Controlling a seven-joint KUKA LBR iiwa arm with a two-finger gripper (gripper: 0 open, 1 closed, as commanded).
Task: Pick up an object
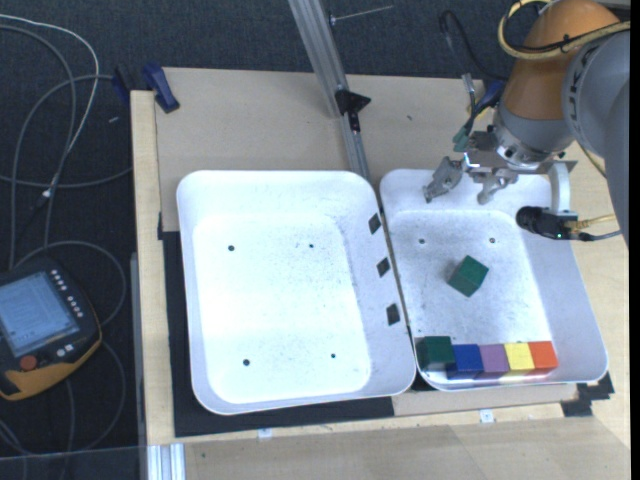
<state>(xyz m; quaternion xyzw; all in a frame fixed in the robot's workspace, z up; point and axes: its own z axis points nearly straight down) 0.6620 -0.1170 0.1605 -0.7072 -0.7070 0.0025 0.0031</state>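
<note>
- Green cube (467, 275) lies loose, turned askew, mid-floor of the right bin (570, 298), apart from everything else; the easiest pick.
- Row of blocks (487, 356) (green, blue, purple, yellow, orange) sits packed against the near wall of that bin, touching side by side; harder to get fingers round.
- Pincer (462, 186) hangs over the bin's far rim, fingers splayed wide, nothing between them.
- Left bin (200, 203) shares the tabletop (250, 118).

Tan wooden bench (250, 118) carries two white bins side by side on a black mat (185, 368): left bin (200, 193), right bin (585, 338). Blue clamp (160, 88) at back left corner.
</note>
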